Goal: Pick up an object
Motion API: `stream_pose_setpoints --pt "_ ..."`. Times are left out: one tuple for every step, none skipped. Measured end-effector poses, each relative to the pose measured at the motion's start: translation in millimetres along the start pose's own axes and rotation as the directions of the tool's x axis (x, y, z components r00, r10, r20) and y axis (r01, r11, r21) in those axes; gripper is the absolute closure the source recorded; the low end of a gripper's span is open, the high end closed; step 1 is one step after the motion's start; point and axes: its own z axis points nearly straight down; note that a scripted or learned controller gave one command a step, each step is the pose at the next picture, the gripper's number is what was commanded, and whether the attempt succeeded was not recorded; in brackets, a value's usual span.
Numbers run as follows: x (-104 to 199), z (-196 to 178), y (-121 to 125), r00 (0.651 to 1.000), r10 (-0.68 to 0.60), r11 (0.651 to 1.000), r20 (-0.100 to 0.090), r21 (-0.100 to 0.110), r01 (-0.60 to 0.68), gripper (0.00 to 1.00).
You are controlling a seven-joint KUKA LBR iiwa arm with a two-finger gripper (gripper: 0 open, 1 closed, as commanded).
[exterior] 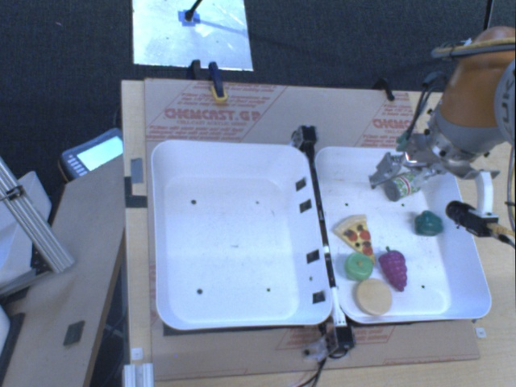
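camera view: arm reaching over right bin (463, 240), jaws (395, 176) by a small can (403, 187).
can't tell if jaws are gripping; pizza slice (355, 232), grapes (393, 268) lying nearby.

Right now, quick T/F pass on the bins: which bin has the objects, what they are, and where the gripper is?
1. All toy objects lie in the right white bin. True.
2. The purple grape bunch sits in the left white bin. False: right bin, beside the green round toy.
3. The pizza slice toy lies near the divider. True.
4. The gripper hangs over the left bin. False: over the right bin's far part.
5. The tan round disc is stacked on the teal toy. False: apart.
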Motion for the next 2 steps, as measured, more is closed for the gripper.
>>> stream_pose_setpoints --pt "-88.4 -102.5 66.2 1.000 0.004 1.000 0.009 -0.017 -0.004 0.00" --pt "-83.0 -107.4 64.5 1.000 -0.004 1.000 0.004 -0.007 0.004 1.00"
